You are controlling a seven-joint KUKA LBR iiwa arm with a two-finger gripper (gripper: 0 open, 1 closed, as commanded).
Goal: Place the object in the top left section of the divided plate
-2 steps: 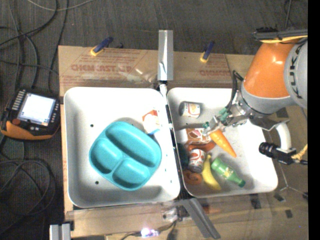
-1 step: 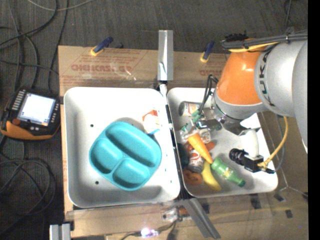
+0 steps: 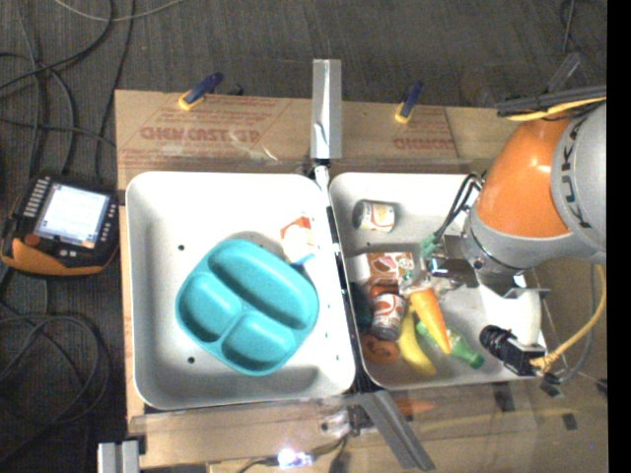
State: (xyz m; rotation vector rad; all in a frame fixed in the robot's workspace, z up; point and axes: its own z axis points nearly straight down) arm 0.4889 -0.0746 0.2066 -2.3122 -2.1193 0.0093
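You see the teal divided plate (image 3: 248,305) in the left bin (image 3: 148,225), a small orange-and-white object (image 3: 298,240) touching its upper right rim. The tool (image 3: 441,264) hangs over the cluttered right bin (image 3: 434,187); whether it's open or closed, you cannot tell.

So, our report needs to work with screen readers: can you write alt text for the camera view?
A grey and orange robot arm reaches over the right white bin, which holds a carrot, banana and small cans. The left white bin holds a teal divided plate with a small carton beside it.
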